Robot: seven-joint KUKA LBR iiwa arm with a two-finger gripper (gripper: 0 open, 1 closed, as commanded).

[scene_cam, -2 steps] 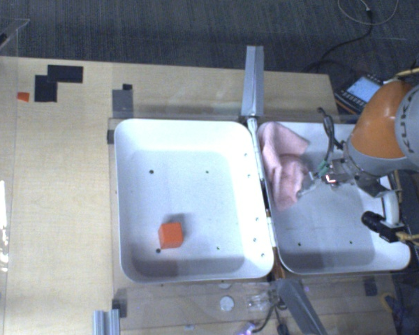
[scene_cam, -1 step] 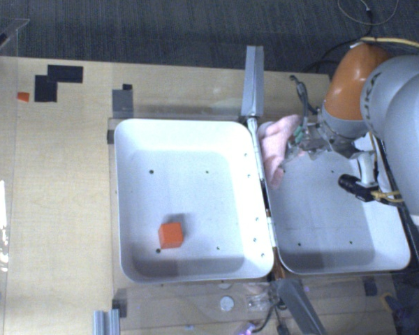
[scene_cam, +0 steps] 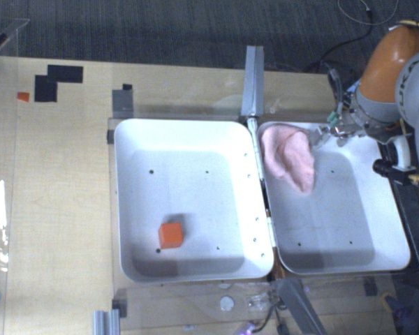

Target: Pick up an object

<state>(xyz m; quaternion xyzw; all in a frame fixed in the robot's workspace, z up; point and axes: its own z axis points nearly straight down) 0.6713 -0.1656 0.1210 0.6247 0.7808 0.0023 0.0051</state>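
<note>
The gripper hangs over the upper part of the right bin, reaching in from the arm whose orange band sits above the wrist. Its metal tip lies at the right edge of a pink cloth, and the two appear to touch, but whether the cloth is pinched there cannot be told; the tip is small and blurred against the white wall. The cloth is a crumpled, soft heap in the upper left corner of that same bin, close against the divider between the bins, with a fold trailing down toward the bin's middle. The rest of the right bin's floor is bare white with a few small dark dots. In the left bin, an orange block sits on the floor toward the lower left, well apart from the cloth and from the gripper. A grey post stands above the gap between the two bins, just left of the cloth's corner.
</note>
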